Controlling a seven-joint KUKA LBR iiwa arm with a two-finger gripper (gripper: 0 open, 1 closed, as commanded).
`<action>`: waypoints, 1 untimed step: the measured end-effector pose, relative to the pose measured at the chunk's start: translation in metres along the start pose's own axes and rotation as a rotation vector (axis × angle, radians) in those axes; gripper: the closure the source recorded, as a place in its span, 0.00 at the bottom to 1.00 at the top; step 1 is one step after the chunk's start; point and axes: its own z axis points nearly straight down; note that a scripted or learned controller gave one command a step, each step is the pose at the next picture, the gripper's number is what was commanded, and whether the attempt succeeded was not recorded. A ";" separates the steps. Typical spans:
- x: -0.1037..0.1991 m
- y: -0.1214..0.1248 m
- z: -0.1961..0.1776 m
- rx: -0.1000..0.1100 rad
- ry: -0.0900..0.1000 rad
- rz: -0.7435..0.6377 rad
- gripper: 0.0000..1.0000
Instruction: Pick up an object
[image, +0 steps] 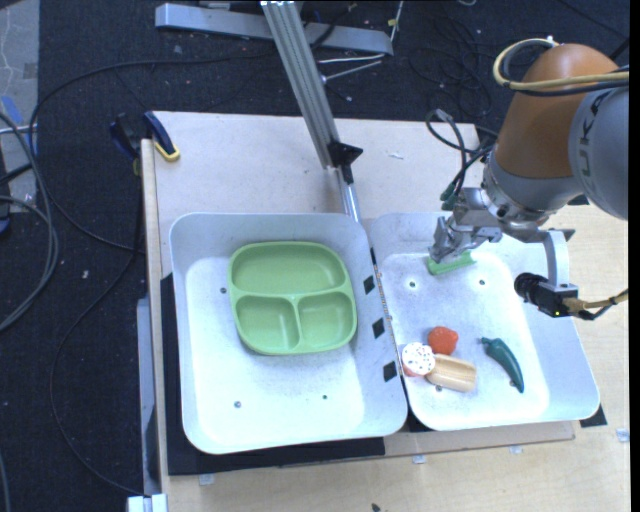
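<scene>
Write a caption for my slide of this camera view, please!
Robot tool reaching down onto a flat green piece in the right bin.

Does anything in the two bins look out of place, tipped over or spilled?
Nothing stands out. The green tray lies flat in the left bin. In the right bin, the small toys lie apart on the floor, and a green piece sits under the gripper near the back wall.

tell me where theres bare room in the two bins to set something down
Left bin: bare floor in front of the green tray. Right bin: a bare patch mid-floor between the gripper and the tomato. Crowded: the near end, with tomato, bread roll and green pepper.
</scene>
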 end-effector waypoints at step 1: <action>0.051 -0.007 -0.007 -0.001 0.001 -0.002 1.00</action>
